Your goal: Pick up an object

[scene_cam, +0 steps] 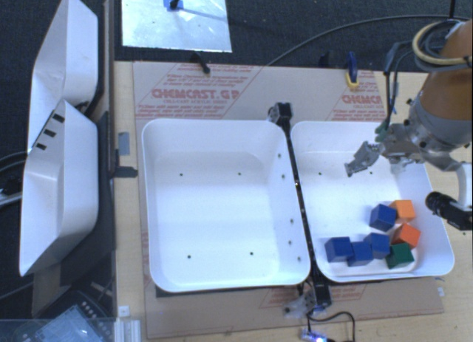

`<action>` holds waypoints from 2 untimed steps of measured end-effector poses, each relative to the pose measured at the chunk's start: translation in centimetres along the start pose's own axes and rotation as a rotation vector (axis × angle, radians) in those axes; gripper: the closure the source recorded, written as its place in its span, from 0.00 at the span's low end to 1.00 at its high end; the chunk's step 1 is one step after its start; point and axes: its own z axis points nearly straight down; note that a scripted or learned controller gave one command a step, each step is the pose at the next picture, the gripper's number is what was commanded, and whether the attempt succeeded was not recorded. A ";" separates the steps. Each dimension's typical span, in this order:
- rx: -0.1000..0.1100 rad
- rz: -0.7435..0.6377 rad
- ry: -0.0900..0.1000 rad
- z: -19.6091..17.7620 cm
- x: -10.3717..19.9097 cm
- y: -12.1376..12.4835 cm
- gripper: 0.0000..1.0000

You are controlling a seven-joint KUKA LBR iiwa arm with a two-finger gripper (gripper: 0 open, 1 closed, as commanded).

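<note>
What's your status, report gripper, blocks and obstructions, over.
Gripper over right bin, above bare floor, holding nothing. Blocks clustered in that bin's near right corner, untouched. Nothing between gripper and blocks.

Metal sheet [176,8] beyond bench

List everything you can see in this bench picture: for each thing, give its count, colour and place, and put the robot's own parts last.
Bins: two, white, side by side on the bench.
Blue blocks: four, near corner of the right bin.
Orange blocks: two, same cluster, right side.
Green block: one, near edge of the cluster.
Metal sheet: one, silvery, beyond the bench.
Clamp: one, blue and yellow, far bench edge.
Arm: one, grey with an orange band, right.
Gripper: one, grey, over the right bin.
</note>
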 end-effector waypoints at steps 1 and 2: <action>0.008 0.007 0.000 10.4 -8.1 -0.1 0.00; 0.000 0.000 0.000 10.0 -7.8 0.2 0.00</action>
